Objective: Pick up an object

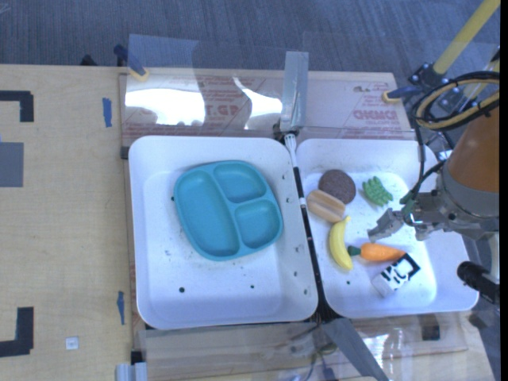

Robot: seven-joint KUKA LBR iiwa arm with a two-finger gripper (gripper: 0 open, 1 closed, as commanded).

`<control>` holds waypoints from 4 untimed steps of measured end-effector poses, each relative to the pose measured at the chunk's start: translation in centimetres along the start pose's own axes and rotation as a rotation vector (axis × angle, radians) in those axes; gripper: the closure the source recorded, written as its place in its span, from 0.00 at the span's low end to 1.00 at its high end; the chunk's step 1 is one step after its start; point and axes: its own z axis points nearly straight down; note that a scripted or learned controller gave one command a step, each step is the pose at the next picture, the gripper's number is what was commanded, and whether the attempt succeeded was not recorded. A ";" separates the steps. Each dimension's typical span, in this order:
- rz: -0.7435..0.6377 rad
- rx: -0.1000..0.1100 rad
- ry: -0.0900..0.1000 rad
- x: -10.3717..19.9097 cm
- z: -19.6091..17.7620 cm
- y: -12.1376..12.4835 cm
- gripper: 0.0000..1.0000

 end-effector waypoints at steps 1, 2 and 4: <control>-0.022 -0.023 -0.006 -2.4 8.7 0.1 0.00; 0.092 -0.012 -0.004 -3.6 12.1 -0.3 0.00; -0.190 -0.012 -0.005 -1.4 12.0 8.1 1.00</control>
